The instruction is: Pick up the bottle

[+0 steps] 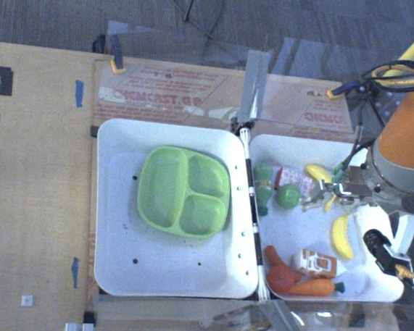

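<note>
Nearest us: we are seeing an orange carrot (316, 287) lying by the right bin's (384, 291) front rim | bottle (287, 178) lying on its side, just left of gripper (323, 197) | whether the gripper is open or closed we cannot tell | green divided plate (184, 192) sitting in left bin (112, 246).

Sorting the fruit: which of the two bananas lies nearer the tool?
The upper banana, beside the tool; the other banana lies lower in the right bin.

Red print runs across the flattened cardboard (163, 91) behind the bins, too blurred to read for sure; the small carton (318, 263) carries an orange mark, its letters too small to tell
</note>
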You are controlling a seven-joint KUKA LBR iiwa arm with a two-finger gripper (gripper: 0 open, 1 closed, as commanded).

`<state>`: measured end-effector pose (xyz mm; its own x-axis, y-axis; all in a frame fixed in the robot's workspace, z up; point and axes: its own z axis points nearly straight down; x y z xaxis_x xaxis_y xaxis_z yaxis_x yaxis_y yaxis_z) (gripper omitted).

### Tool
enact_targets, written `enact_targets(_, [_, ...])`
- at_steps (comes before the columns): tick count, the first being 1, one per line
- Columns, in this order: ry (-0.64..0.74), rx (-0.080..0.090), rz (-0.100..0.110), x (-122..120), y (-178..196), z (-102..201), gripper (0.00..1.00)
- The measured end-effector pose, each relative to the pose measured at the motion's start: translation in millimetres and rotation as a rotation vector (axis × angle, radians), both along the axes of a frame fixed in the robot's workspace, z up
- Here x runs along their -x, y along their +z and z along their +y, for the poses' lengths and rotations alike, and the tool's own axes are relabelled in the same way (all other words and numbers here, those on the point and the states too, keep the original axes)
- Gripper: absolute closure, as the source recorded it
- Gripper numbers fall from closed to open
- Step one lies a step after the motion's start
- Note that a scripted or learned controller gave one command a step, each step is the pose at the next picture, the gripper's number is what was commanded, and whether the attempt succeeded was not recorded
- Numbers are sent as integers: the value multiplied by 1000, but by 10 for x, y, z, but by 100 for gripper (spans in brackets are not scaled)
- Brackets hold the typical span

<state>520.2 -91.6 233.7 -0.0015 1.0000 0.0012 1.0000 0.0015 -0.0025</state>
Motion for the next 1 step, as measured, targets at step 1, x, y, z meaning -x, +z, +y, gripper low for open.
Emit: enact_targets(1, [-8,1,-2,-357,-1033,-113,0])
